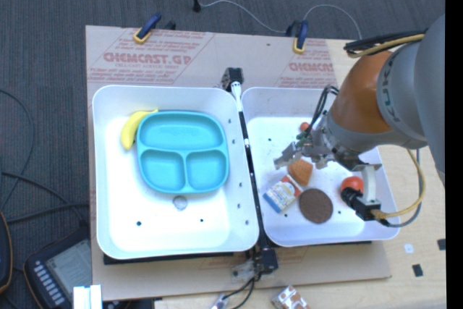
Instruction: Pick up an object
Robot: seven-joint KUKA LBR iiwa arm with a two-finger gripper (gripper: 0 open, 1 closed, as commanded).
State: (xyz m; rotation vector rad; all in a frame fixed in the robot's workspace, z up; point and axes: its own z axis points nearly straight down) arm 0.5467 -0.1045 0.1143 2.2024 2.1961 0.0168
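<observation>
Near edge of right white bin [318, 234]: round brown cookie-like disc [315, 205] and small blue-white packet [281, 195] are lying side by side. Just beyond, gripper [302, 158] is hovering w/ fingers apart over orange-brown bread-like chunk [301, 171], bin centre, not clamping it.

right bin [275, 128]: upper-left floor free | pouch [282, 195], brown disc [316, 205] crowd front

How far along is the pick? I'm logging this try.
Done: the grey arm's gripper is low in the right white bin, just above the orange-brown block. In hand: no item visibly between its fingers. Left: gripping and lifting; the round brown disc lies untouched.
</observation>
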